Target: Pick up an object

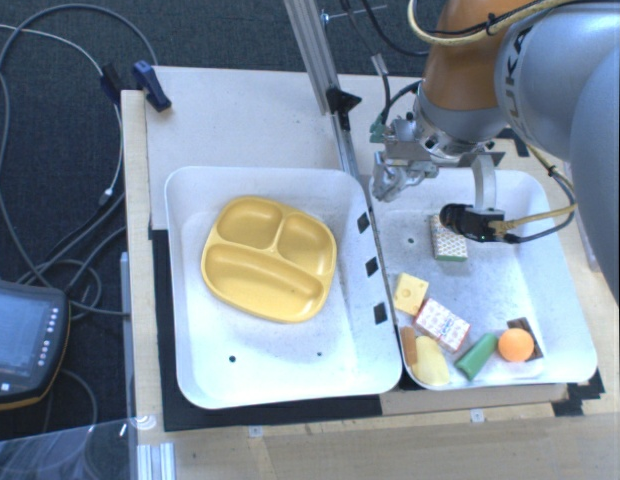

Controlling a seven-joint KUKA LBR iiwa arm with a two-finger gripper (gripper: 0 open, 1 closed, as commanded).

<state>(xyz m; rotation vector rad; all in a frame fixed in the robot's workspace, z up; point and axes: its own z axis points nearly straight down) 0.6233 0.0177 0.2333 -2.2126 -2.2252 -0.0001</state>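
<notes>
Dark carpet strewn with grey cables surrounds a pale bench (240, 98) that carries two shallow white bins side by side. At nine o'clock, the left bin (190, 368) holds a yellow divided plate (269, 258). At three o'clock, the right bin (560, 298) holds the small goods: a green-and-white patterned block (449, 238) near its middle, a yellow cheese wedge (411, 294) and a red-and-white box (441, 324) toward six o'clock, then a yellow piece (431, 365), a green piece (476, 356) and an orange ball (516, 344) along the near rim. The gripper (388, 182) hangs over the right bin's eleven o'clock corner, gripping nothing; I cannot tell its opening.

The patterned block looks the likeliest target: probably light, stiff toy plastic, lying apart from its neighbours. I would pinch its long flat sides. The ball would likely roll away.
</notes>
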